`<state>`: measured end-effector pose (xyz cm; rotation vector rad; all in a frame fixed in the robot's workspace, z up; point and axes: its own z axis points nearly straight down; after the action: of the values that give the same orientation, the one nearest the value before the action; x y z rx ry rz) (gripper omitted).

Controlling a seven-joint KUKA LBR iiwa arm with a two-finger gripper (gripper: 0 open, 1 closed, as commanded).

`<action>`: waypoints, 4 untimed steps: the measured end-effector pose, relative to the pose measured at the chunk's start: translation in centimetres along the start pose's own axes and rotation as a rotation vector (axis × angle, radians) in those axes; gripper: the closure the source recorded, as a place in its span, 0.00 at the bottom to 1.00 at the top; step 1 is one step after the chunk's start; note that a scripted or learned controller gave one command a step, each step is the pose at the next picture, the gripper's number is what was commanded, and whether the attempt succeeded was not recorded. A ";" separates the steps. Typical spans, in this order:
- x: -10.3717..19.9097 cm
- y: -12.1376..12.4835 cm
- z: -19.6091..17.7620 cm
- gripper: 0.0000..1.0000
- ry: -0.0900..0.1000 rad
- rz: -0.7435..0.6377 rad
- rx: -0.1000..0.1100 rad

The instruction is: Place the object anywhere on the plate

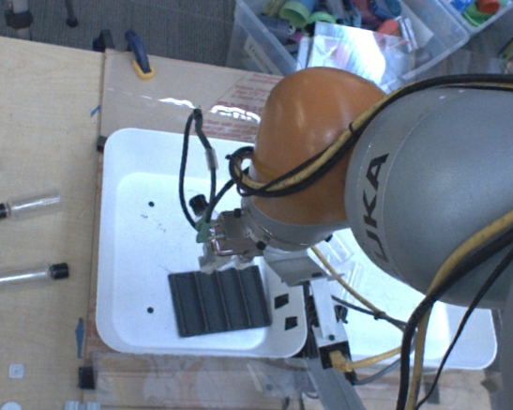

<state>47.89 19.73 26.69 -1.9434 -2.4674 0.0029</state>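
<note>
A dark grey ribbed slab (219, 303) lies flat near the front edge of the left white bin (130, 229). My gripper (224, 247) hangs just above the slab's far edge, under the orange band (314, 132) of the arm. The arm's grey body covers the middle and right of the view and hides most of what lies below the wrist. Whether anything is in the gripper cannot be made out. Black cables loop from the wrist over the bin.
Several capped clear tubes (34, 206) lie on the wooden bench left of the bin. A blue clamp (142, 53) sits at the bench's back. A clear tub of colourful toys (359, 15) stands behind. A corner of the right bin (470, 338) shows under the arm.
</note>
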 end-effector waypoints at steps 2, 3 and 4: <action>-2.4 1.3 -4.8 1.00 0.000 0.046 0.003; -5.7 -1.5 2.2 1.00 0.001 0.273 0.008; -5.7 -1.4 2.2 0.00 0.001 0.273 0.007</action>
<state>47.83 13.81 24.48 -2.2580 -2.1763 0.0114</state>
